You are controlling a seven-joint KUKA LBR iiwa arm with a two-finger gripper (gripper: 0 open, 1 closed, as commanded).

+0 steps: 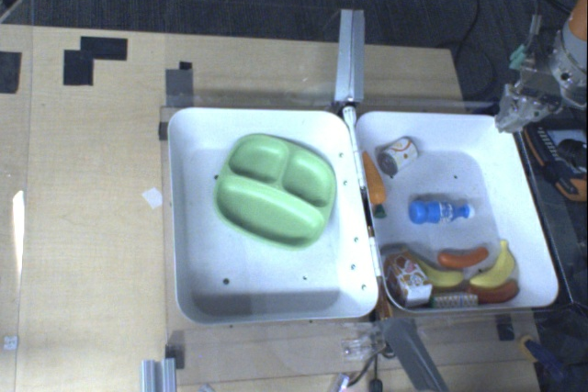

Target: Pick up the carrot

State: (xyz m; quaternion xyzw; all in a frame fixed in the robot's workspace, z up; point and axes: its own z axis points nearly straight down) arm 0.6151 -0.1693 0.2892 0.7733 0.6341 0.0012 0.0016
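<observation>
Since the carrot (372,179) lying mid-frame looks stiff and light, you'd pinch its thicker middle; can't tell the gripper (520,110) state upper right.

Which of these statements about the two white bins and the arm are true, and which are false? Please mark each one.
1. The orange carrot lies in the right white bin, against its left wall. True.
2. The green divided plastic plate sits in the same bin as the carrot. False: it is in the left white bin.
3. The end effector is touching the carrot. False: it is at the right bin's upper right corner, far from the carrot.
4. The blue plastic bottle lies on its side in the right bin. True.
5. The yellow banana is in the left bin. False: it is in the right bin.
</observation>
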